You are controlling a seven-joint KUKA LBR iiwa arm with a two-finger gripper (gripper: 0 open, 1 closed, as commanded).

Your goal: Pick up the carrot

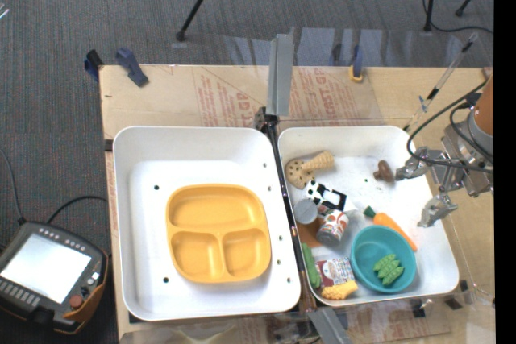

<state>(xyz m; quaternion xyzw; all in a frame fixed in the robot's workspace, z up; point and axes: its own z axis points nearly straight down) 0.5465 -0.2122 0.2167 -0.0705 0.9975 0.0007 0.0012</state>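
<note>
- The gripper (pixel 436 196) hangs over the right edge of the right bin (pixel 367 139), at about three o'clock of that bin. Two finger tips show, one near the rim pointing left and one lower (pixel 432 213), spread apart with nothing between them, so I judge it released and empty.
- The carrot (pixel 394 229) lies just down and left of the lower finger, at about eight o'clock from the gripper. Its green top points to ten o'clock and its orange body runs toward four o'clock, pressed against the rim of the teal bowl (pixel 372 242).
- To do the pick well, the fingers should probably turn to straddle the carrot across its narrow width, then come down on the half away from the bowl, since the bowl's rim could block one finger.
- The wrist enters from three o'clock, cables looping above it, with the orange band at the frame edge.
- The left bin (pixel 137 149) holds a yellow tray (pixel 218 233).
</note>
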